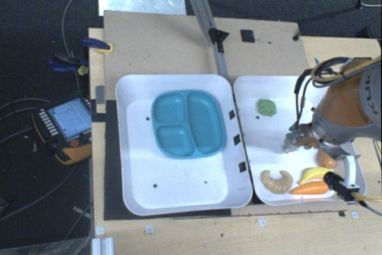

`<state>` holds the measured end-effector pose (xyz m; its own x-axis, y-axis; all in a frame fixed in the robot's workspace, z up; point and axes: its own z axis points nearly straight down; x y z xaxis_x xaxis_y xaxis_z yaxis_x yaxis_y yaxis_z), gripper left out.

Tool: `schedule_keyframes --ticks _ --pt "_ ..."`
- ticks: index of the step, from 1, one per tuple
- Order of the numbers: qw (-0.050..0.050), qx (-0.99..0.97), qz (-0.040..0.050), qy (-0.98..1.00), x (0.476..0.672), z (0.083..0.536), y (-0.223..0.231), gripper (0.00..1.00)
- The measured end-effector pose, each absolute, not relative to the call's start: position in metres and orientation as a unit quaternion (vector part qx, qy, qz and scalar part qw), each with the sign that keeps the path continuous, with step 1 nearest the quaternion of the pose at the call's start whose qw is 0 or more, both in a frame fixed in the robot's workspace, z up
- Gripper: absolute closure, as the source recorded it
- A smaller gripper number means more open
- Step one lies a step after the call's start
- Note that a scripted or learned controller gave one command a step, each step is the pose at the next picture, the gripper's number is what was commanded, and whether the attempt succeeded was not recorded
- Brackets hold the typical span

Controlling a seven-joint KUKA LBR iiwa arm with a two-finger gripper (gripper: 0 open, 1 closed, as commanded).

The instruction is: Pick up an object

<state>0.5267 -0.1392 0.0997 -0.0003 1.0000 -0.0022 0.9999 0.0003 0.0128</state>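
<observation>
Gripper (296,141) hovers low in the right bin (250,128); whether it is spread or closed I cannot tell. Approach step, I judge: nearest pickables lie at five o'clock, the croissant (277,181) and banana (314,174), so it needs descent and alignment.

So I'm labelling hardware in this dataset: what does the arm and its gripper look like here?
The arm has a broad orange band above a grey wrist section, with black cables looping over its top. The gripper below is small, grey and metallic; its detail is too blurred to make out.
</observation>
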Motion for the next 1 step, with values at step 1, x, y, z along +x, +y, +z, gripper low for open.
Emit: schedule_keyframes --ticks 1 --pt "0.002 0.705 0.0013 0.709 0.5244 0.1446 -0.1346 1.00"
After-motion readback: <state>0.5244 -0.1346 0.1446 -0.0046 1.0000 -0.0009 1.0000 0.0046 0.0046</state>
